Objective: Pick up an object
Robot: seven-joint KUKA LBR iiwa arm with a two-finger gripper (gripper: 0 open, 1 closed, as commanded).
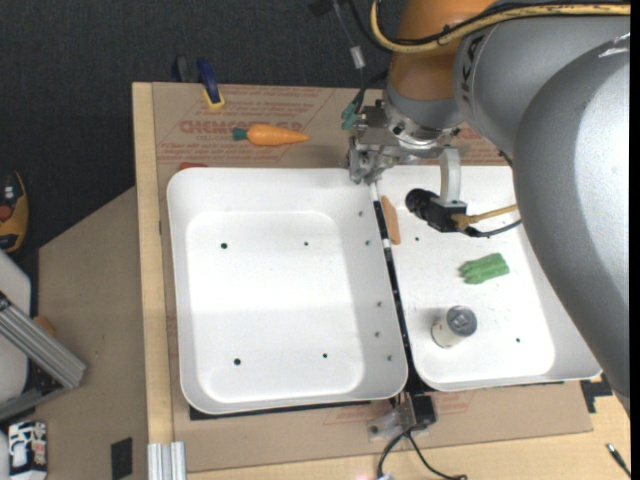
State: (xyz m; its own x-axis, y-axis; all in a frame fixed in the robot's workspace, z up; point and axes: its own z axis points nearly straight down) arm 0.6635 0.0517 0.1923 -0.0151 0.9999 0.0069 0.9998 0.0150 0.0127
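My gripper (364, 168) hangs low over the back rim where the two bins meet. Just in front of it a thin orange-brown stick (392, 223) lies along the left edge of the right bin (530, 363). Further forward in that bin lie a green block (485, 269) and, nearer the front, a small white cylinder with a grey top (455, 325). Nothing shows in the gripper's grasp.
The left bin (200, 368) lies beside the right one. A toy carrot (270, 135) rests on the cardboard behind the left bin, and a blue and yellow clamp (210, 83) sits at the bench's back edge. The arm covers the right bin's back right part.
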